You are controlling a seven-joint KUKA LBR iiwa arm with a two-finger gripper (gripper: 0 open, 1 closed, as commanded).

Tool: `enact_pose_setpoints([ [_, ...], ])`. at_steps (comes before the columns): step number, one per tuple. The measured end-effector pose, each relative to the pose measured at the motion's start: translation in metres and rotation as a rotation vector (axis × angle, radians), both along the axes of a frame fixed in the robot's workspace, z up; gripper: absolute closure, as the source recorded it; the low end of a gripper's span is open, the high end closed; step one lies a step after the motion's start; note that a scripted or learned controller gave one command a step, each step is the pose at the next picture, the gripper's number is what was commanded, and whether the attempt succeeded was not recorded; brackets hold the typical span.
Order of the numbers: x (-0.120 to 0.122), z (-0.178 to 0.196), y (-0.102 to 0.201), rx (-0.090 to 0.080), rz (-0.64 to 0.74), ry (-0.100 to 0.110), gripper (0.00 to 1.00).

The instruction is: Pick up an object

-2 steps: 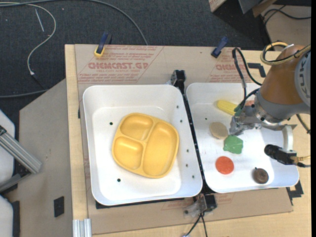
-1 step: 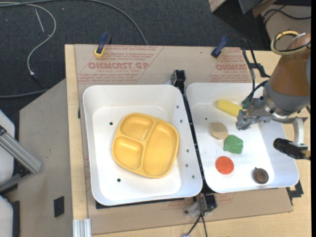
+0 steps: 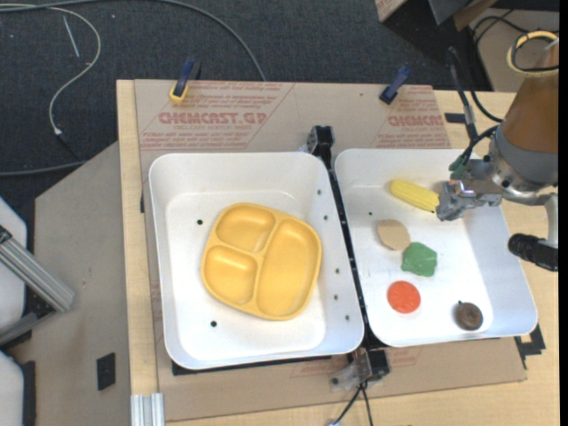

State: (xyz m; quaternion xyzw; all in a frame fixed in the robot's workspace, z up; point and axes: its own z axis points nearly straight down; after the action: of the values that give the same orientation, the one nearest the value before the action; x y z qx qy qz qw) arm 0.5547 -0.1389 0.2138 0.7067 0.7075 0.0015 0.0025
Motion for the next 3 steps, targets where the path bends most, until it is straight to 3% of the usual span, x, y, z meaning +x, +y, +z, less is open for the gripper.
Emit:
enact_pose_setpoints([
  [1,0.001,0.023,0.0,0.0,0.0,0.001,1.0],
  [3,0.018,0.007,0.103,0.003,0.003,0.008,1.0],
])
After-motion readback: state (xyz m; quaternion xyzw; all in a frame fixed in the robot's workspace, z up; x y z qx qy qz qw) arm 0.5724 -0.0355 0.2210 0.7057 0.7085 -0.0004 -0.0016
